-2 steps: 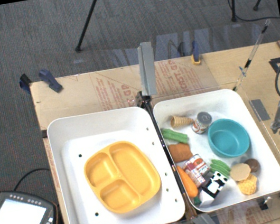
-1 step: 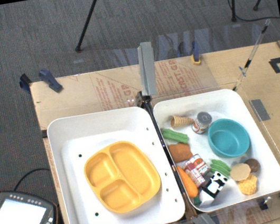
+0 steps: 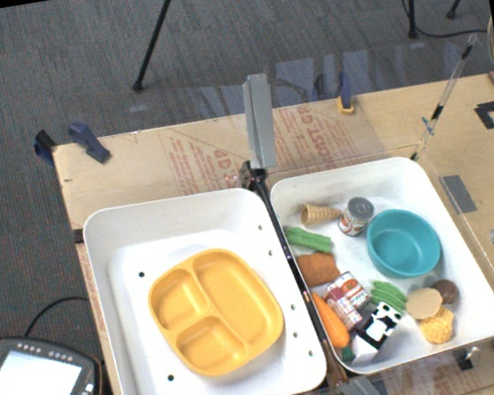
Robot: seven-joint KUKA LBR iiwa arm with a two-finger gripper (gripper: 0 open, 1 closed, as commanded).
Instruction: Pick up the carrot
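Note:
The carrot (image 3: 330, 319) is orange and slim. It lies lengthwise along the left wall of the right bin (image 3: 456, 230), near the front corner. A red-labelled can (image 3: 346, 297) lies against its right side, a brown bread roll (image 3: 316, 268) sits just behind its top end, and a small green piece (image 3: 347, 352) lies at its front tip.
The right bin also holds a teal bowl (image 3: 404, 243), a green pod (image 3: 308, 239), a cone (image 3: 321, 213), a small tin (image 3: 356, 216), a black-and-white carton (image 3: 380, 322) and biscuits (image 3: 427, 304). In the left bin (image 3: 112, 263) lies a yellow divided plate (image 3: 215, 311). A tablet (image 3: 30, 391) lies on the floor at left.

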